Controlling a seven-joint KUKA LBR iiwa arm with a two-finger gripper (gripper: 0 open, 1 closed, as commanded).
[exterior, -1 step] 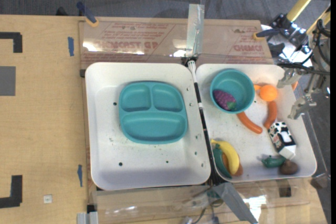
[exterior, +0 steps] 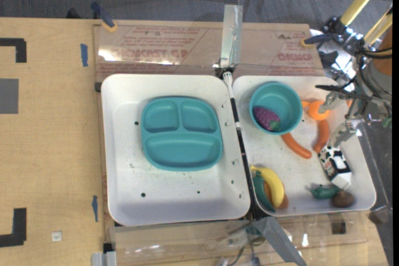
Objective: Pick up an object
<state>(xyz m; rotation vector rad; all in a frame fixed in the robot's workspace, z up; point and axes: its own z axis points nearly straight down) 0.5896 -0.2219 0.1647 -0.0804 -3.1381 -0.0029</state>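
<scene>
My gripper [exterior: 346, 128] hangs over the right edge of the right bin [exterior: 368, 196], just above and to the right of a black-and-white milk carton [exterior: 335, 166]. An orange sausage-shaped piece [exterior: 322, 134] stands just left of the gripper, and another [exterior: 296, 145] lies slanted nearer the bowl. A teal bowl [exterior: 277, 103] at the bin's back holds a purple grape bunch [exterior: 267, 118]. An orange ring [exterior: 317, 110] lies to the right of the bowl. A banana [exterior: 272, 182] lies at the front left, and a small teal item [exterior: 323, 192] and a brown round item [exterior: 342, 199] at the front right.
The left bin [exterior: 118, 184] holds a teal divided plate [exterior: 181, 133]. A ridge [exterior: 237, 134] separates the two bins. A clear upright panel [exterior: 232, 34] stands behind them. The arm's metal parts and cables [exterior: 340, 65] crowd the right bin's back right corner.
</scene>
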